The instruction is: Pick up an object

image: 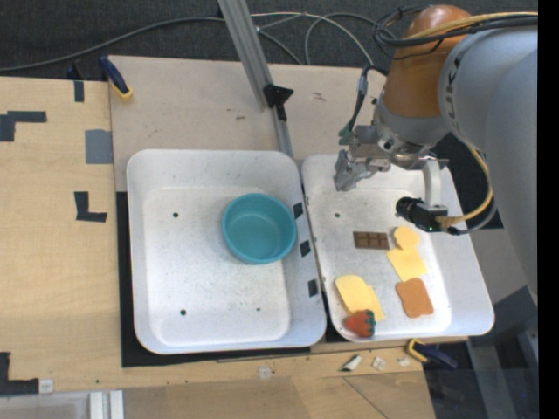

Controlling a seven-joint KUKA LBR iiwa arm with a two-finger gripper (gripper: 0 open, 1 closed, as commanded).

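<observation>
I see the hand above the right bin's far end, away from the chocolate bar; I cannot tell its grip.

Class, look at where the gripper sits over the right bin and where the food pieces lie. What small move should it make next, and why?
Probably shift the gripper toward the near side of the right bin, to above the chocolate bar. The gripper hangs over the bin's far end, where nothing lies beneath it, and the bar looks like the closest piece, with bare floor around it.
</observation>
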